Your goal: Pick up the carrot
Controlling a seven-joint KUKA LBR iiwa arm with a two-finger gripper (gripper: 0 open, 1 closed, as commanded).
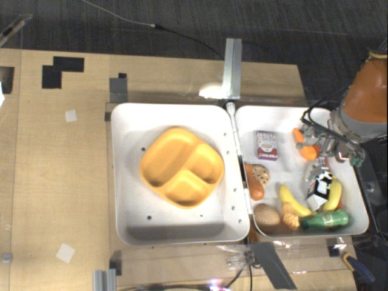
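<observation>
The small orange carrot (305, 145) lies near the far right of the right shallow white bin (285, 115), just left of my metal two-finger gripper (327, 147); whether I have hold of anything I cannot tell. That bin also holds yellow bananas (294, 201) and a green bottle (326, 220). The left white bin (130, 162) holds a yellow divided plastic plate (181, 166).

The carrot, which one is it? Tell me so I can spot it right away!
Look at the right white bin, the one full of toy food. Go to its upper right part, beside the grey arm's tool. The carrot is the small bright orange piece there, apart from the yellow bananas and green bottle lower down.
</observation>
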